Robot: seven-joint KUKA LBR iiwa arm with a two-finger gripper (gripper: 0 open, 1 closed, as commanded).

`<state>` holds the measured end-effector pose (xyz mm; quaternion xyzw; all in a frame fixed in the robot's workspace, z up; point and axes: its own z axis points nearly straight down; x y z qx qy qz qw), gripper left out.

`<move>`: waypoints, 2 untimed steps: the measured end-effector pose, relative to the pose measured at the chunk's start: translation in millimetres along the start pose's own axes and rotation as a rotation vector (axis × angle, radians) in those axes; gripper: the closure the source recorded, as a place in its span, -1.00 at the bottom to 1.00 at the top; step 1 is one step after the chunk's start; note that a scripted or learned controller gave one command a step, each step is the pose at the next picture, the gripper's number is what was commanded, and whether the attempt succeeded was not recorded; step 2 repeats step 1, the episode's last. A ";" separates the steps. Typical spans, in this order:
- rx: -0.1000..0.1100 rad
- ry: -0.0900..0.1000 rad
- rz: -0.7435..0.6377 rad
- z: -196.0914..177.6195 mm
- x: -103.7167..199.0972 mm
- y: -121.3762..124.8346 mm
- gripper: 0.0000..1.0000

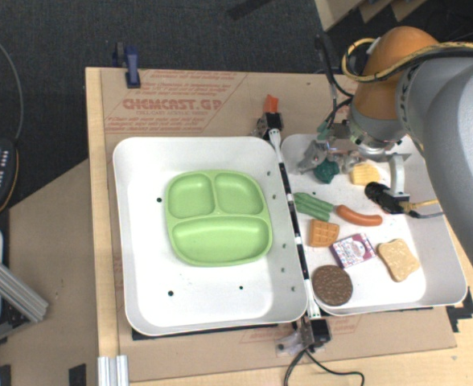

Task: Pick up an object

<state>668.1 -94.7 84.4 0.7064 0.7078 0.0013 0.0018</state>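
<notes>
**Arm low over the far end of the right bin, dark green piece at its tip**

The grey arm (446,127) covers the right bin's (442,292) far right corner, and its orange band (393,59) hides the wrist below it. The hand (326,161) sits in shadow at the bin's far left end; whether its fingers are spread or closed cannot be told. A small dark green piece (326,170) lies right at the hand's tip, but the view does not show whether it is gripped or merely touched, and its shape is too blurred to name.

Just right of it lies a pale yellow block (365,173), partly tucked under the arm. A black part (384,197) of the arm's fittings reaches over the bin beside it.

Nearer the camera, a green pod-shaped toy (313,206) lies with its long axis slanting from far left to near right, against the bin's left wall. A sausage (359,215) lies beside it, running on much the same slant. Below these sit a waffle square (323,232), a pink packet (352,251), a slice of toast (398,259) and a round brown cookie (332,285).

The left bin (140,280) holds a green divided plate (218,217), on the cardboard-covered tabletop (180,103).
</notes>
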 end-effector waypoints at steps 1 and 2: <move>-0.001 -0.001 0.000 -11.6 -0.3 -0.4 1.00; -0.001 -0.001 0.000 -11.6 -0.3 -0.4 1.00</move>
